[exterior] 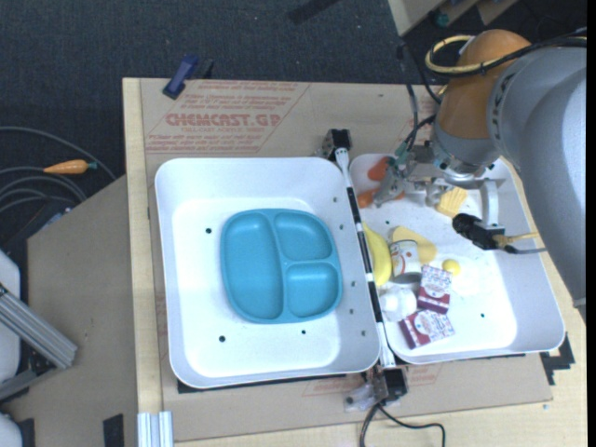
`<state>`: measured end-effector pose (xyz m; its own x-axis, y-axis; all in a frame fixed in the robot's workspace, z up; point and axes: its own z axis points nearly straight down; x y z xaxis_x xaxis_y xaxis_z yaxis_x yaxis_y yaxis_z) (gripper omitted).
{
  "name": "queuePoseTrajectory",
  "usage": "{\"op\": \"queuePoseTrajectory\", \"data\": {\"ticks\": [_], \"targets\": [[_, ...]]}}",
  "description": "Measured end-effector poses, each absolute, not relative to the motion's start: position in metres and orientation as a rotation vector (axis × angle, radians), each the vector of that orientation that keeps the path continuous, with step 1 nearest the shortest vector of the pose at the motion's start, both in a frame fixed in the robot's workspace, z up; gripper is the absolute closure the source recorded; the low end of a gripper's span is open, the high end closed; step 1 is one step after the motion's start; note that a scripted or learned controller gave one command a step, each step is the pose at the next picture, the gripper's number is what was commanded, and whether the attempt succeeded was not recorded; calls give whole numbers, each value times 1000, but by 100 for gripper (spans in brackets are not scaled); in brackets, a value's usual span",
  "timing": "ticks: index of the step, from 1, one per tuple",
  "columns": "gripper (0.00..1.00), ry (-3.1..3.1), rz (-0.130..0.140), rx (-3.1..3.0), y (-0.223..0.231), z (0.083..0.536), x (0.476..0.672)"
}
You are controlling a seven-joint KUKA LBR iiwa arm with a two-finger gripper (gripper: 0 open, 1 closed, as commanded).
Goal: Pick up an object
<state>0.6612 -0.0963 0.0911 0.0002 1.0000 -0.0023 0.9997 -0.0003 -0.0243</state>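
Observation:
My gripper [399, 182] hangs low over the far left corner of the right bin [521, 315], with the grey arm reaching in from the right. Just to its left lies an orange-red thing [374, 169], partly hidden by the gripper. A banana [376, 255] lies along the bin's left wall. Beside it are a yellow-topped container [408, 248] and a small yellow ball [451, 267]. Two red-and-white packets [434, 288] [426, 327] and a white cup [399, 301] lie nearer the front. A pale yellow piece [452, 200] sits under the wrist.
The left bin [186, 194] holds a blue divided plate [280, 264]. A black clamp [337, 142] sits at the far end of the wall between the bins. A blue clip [181, 77] lies on the cardboard behind. Cables and an orange thing [65, 167] lie off the bench at left.

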Motion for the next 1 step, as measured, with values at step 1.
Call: {"op": "queuePoseTrajectory", "data": {"ticks": [1], "targets": [[100,-2210,25,-2211,-95,102,662]]}}
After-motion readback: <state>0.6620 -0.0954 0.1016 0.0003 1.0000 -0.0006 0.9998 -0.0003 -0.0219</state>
